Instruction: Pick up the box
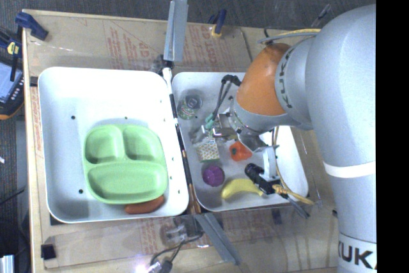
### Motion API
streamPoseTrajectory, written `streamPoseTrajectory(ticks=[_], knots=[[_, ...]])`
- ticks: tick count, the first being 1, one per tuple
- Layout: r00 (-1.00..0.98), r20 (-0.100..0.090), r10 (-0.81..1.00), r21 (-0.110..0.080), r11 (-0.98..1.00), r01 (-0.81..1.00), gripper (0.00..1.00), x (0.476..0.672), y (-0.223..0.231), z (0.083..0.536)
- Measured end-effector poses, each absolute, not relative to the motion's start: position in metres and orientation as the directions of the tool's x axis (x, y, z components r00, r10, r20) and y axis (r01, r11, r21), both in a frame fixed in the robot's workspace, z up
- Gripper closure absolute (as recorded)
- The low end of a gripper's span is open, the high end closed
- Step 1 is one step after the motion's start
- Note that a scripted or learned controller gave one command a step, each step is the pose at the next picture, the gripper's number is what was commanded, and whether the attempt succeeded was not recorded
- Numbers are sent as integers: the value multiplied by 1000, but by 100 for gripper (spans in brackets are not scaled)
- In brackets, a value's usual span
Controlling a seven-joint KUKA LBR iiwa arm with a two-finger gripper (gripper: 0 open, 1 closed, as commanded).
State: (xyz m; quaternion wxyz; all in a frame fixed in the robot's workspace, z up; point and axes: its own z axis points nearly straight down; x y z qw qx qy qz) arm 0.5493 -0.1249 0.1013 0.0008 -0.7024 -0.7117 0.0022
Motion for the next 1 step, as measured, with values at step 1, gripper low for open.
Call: streamPoseTrajectory(ticks=[1], knots=[[-253, 0, 968, 0, 253, 968, 100, 532, -69, 217]])
